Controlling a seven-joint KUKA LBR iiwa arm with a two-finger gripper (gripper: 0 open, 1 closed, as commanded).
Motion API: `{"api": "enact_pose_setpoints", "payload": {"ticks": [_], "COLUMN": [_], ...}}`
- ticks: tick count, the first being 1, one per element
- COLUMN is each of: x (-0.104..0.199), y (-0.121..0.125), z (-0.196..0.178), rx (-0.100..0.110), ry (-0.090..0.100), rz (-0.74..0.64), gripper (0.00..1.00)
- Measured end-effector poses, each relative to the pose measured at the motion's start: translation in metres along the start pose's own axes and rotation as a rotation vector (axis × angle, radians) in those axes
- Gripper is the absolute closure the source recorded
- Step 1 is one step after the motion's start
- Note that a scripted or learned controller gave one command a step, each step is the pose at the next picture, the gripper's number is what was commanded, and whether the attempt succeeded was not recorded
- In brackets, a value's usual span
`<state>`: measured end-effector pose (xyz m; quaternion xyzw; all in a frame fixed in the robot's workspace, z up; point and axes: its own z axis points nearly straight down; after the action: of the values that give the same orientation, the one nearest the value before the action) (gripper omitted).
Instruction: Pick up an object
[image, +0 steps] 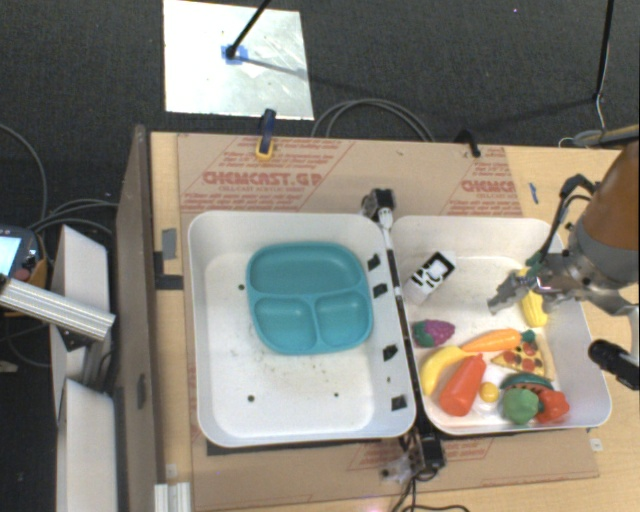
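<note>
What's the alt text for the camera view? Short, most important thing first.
The arm's tool hangs over the right bin, beside a small yellow item and above a pile of toy food: banana, carrot, pizza slice. The left bin holds a teal divided plate.

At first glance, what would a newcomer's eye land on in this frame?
Probably the teal divided plate, lying alone in the middle of the left bin. Next, the bright heap of toy food in the right bin's lower part: a yellow banana, a red pepper and an orange carrot among it. The gripper hangs at that bin's right side, over a yellow piece.
</note>
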<state>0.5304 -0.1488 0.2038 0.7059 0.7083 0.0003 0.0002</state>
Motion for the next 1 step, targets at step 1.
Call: {"api": "enact_pose_setpoints", "payload": {"ticks": [1], "x": [-0.0565], "y": [0.0212], "z": [0.0751], "rx": [0.002], "ry": [-0.002], "rz": [0.005], "gripper": [0.00]}}
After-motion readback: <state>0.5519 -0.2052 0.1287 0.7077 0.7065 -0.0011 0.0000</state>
